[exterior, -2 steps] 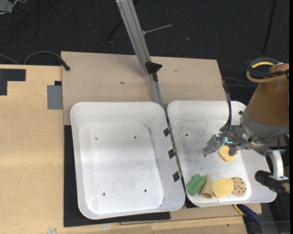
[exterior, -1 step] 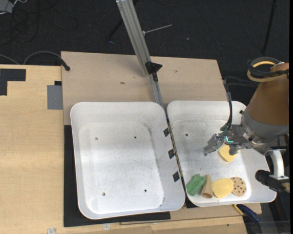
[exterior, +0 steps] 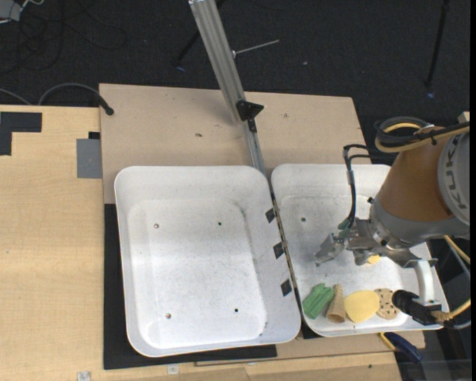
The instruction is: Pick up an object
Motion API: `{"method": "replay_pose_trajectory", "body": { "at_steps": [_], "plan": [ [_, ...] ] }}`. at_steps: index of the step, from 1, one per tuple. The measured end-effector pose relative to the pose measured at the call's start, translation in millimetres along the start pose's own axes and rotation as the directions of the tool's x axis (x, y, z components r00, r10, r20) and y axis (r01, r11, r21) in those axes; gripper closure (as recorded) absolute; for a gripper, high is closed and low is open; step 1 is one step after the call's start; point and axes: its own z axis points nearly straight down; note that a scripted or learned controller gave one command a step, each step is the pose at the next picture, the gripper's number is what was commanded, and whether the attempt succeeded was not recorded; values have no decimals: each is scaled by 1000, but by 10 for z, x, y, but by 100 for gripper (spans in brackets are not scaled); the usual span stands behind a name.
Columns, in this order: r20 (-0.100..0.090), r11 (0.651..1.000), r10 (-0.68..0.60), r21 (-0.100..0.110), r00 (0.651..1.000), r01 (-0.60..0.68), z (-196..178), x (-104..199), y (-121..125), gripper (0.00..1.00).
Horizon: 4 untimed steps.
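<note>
My gripper (exterior: 331, 250) hangs low over the middle of the right bin (exterior: 309, 193), its metal tip pointing left above the bare floor. Along that bin's front edge lie a green object (exterior: 319, 299), a tan cone-shaped piece (exterior: 335, 305), a yellow rounded object (exterior: 362, 305) and a brown speckled cookie-like piece (exterior: 386, 303). These objects sit a short way in front of the gripper and apart from it. A small yellow bit (exterior: 373, 259) peeks out just under the wrist. I see nothing between the gripper's tips.
The left bin (exterior: 135, 185) lies beside the right one, sharing a wall with black clips (exterior: 278, 250). A slanted aluminium bar (exterior: 222, 62) rises behind the bins. The arm's orange band (exterior: 416, 185) covers the right bin's right side.
</note>
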Motion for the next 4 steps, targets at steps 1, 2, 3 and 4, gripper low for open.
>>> {"method": "replay_pose_trajectory", "body": {
  "at_steps": [1, 2, 3, 4],
  "plan": [
    [2, 1000, 0, -8, 1000, 0, 512, 3, 6, 0],
    [1, 1000, 7, -8, 1000, -7, 396, -12, 3, 100],
    [2, 1000, 7, -10, 1000, -7, -51, -23, -72, 100],
    [3, 1000, -2, -13, 1000, 2, -673, 8, -49, 100]
  ]
}}
